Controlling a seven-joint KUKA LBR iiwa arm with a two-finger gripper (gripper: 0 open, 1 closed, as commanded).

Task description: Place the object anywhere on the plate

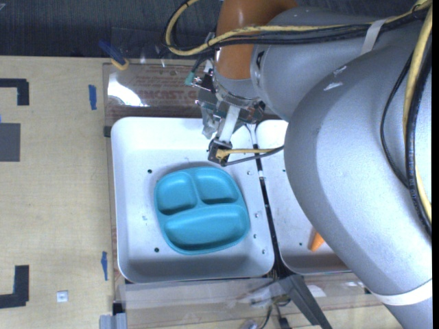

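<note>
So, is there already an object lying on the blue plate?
No. All three compartments of the blue plate show bare blue surface, and the gripper is above the plate's far rim in the left bin.

A bright turquoise plate (202, 210) with three compartments lies in a glossy white bin (130, 204). The second bin (298, 252) is white too, and a small orange object (316, 241) shows in it beside the arm. The arm (357, 136) is smooth grey with an orange-brown band (243, 19) above the wrist, trailed by yellow and black cables (188, 19). The bench (55, 184) is pale wood, marked with black corner shapes and short strips of blue tape (92, 96).
</note>
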